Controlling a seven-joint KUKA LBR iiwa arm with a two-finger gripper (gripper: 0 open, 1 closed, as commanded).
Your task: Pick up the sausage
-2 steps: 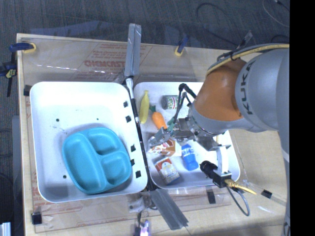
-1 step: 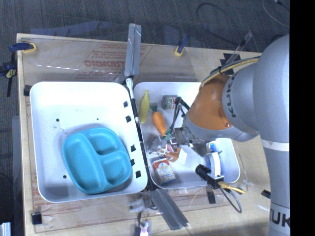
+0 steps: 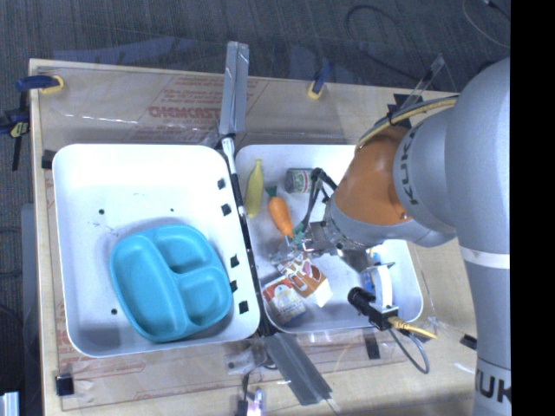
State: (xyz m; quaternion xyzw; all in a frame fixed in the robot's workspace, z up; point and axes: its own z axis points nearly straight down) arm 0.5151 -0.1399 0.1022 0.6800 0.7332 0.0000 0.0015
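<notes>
The gripper (image 3: pixel 300 243) is seen low over the middle of the right bin (image 3: pixel 408 306), at the end of the grey arm (image 3: pixel 451 172) with its orange band. How wide it stands, and whether anything is held in it, cannot be told, since its tip is lost among clutter.

Just beside it, towards the bin's front wall, a red-and-white packet (image 3: pixel 305 279) is found. Touching that packet, a little farther from the gripper, lies a reddish-brown piece with a white wrap, taken with some doubt to be the sausage (image 3: pixel 283 301).

On the gripper's other side, near it, a carrot (image 3: pixel 280 217) is laid. Beyond the carrot, a small can (image 3: pixel 299 180) and a banana (image 3: pixel 254 187) are placed by the back wall.

Well apart from the gripper, across the divider, a blue divided plate (image 3: pixel 171 280) is set in the left bin (image 3: pixel 78 180).
</notes>
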